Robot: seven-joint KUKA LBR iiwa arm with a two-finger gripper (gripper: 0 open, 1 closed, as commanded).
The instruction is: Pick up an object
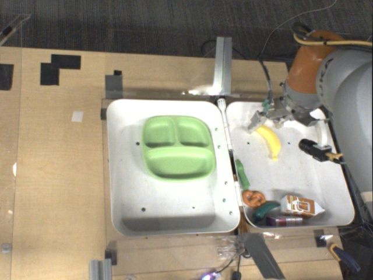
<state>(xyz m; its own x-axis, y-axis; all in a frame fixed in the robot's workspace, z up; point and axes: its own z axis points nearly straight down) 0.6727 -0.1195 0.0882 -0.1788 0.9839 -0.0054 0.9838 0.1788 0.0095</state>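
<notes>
Above R bin [344, 206] far edge: end effector [263, 116] angled down by banana [270, 140]; finger state unclear.

Both white bins [125, 156] look like smooth moulded plastic with a faint sheen. The green divided tray [176, 146] is matt plastic. The bench [52, 174] shows pale wood grain. A brushed metal post [223, 66] stands at the far side. The yellow banana [270, 142] looks smooth, slightly glossy.
</notes>
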